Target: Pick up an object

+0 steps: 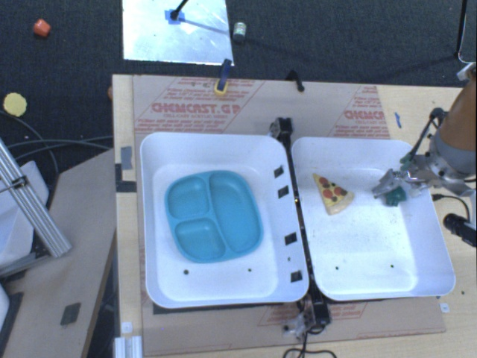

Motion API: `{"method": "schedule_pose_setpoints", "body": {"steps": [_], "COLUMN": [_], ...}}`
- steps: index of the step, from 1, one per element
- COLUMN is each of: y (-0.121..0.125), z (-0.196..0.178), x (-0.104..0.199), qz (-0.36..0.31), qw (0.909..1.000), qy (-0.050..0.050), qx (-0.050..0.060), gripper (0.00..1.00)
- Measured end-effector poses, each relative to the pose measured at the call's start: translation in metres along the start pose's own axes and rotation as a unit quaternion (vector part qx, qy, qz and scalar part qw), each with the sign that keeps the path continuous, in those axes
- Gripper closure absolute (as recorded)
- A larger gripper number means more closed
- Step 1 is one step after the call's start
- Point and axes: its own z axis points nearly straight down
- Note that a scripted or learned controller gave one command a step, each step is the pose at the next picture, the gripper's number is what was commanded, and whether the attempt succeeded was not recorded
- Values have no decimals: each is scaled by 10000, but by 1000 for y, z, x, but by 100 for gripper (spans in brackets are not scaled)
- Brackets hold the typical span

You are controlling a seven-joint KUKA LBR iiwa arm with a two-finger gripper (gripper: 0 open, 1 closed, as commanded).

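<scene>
Pizza slice [332,193], one toy piece, lies in my right bin [417,274] toward its ten o'clock corner, while the left bin [160,274] holds one blue three-compartment tray [214,216]. My pincer [393,188] sits at three o'clock of the slice, well apart from it, low over the right bin with something small and teal at its tips; I cannot tell how wide it stands. Cardboard [195,107] on the tabletop reads "CHEMCAST GP" at twelve o'clock of the left bin.

Bright, even overhead light, soft shadows, glare on the metal sheet [176,19].
</scene>
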Motion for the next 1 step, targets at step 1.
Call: {"method": "schedule_pose_setpoints", "body": {"steps": [1], "y": [0], "z": [47], "x": [5], "qz": [-20], "qw": [10000], "qy": [21], "qx": [25], "gripper": [0]}}
